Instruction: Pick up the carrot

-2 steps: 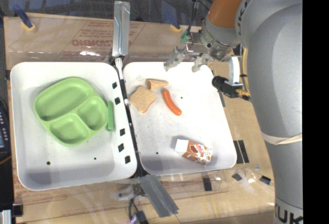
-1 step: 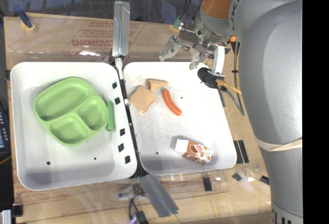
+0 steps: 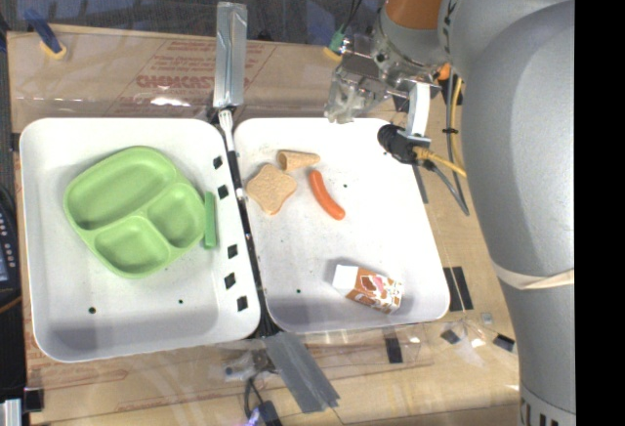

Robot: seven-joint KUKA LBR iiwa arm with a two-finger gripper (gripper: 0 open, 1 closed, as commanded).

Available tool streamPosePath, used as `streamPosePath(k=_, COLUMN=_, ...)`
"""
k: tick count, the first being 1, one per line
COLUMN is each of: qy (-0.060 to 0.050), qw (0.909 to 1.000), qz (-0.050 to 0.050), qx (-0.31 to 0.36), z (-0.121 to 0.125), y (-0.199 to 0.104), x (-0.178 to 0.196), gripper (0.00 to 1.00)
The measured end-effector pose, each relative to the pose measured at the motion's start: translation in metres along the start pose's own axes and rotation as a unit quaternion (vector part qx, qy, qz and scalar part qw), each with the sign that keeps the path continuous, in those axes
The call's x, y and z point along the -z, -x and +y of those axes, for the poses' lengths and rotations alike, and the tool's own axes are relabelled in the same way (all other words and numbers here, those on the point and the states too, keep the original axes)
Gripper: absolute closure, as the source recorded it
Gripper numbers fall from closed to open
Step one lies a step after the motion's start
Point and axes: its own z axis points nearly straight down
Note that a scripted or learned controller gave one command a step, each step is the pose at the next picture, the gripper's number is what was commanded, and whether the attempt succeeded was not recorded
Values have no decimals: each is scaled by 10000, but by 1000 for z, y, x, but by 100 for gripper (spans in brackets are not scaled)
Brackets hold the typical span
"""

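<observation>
The carrot point(image 3: 327, 194) is a small orange stick lying slantwise in the middle of the right bin point(image 3: 420, 248). My gripper point(image 3: 344, 107) hangs over the bin's far rim, up and slightly right of the carrot and well apart from it. I see nothing held in it. The grey arm with its orange band comes in from the upper right.
A toast slice point(image 3: 270, 188) and a small bread piece point(image 3: 297, 160) lie just left of the carrot. A small carton point(image 3: 369, 287) lies near the right bin's front. The left bin point(image 3: 59, 317) holds a green divided plate point(image 3: 137, 209). Cables hang at the right bin's right rim.
</observation>
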Motion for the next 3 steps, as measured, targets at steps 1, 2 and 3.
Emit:
streamPosePath(k=1, qy=-10, qw=9997, qz=9, qx=-259, z=17, y=67, x=-74, gripper=100)
streamPosePath(k=2, qy=-1, qw=9934, qz=13, qx=-1143, z=-33, y=61, x=-10, gripper=100)
streamPosePath(k=3, qy=-28, qw=9801, qz=7, qx=-1986, z=-64, y=6, x=-122, gripper=100)
